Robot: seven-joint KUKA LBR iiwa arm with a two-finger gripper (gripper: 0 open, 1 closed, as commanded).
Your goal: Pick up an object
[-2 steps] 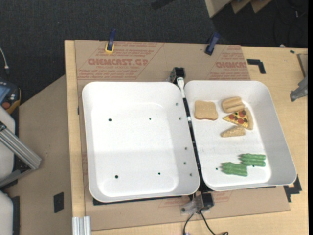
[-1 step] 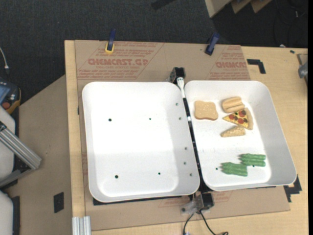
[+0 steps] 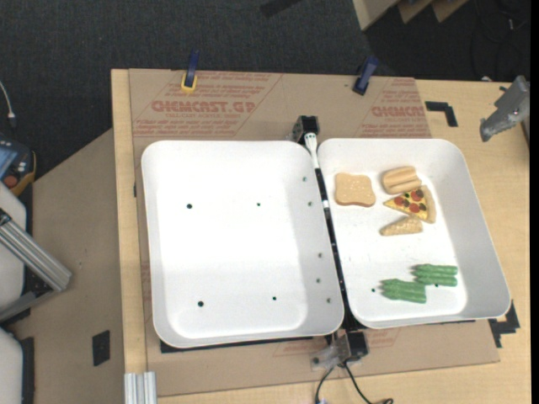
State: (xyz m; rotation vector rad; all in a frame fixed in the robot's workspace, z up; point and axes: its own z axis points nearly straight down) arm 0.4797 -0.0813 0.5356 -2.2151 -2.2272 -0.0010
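Two bins: white, side by side on the counter [image 3: 253, 99].
Left bin [image 3: 168, 225]: bare white floor.
Right bin [image 3: 472, 225]: toast slice [image 3: 354, 190], hot dog [image 3: 400, 178], pizza slice [image 3: 412, 202], small wedge [image 3: 402, 226] far; green beans [image 3: 419, 283] near.
Tool [image 3: 505, 112]: far right, outside the bins; finger state impossible to tell.
Counter: brown board, blue clamps [image 3: 191, 72] at far edge.

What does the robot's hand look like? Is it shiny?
Just a bit of the gripper peeks in at the right edge of the camera view. It is plain grey metal with angular, pointed shapes, dull rather than shiny. No cables or markings can be made out on it.
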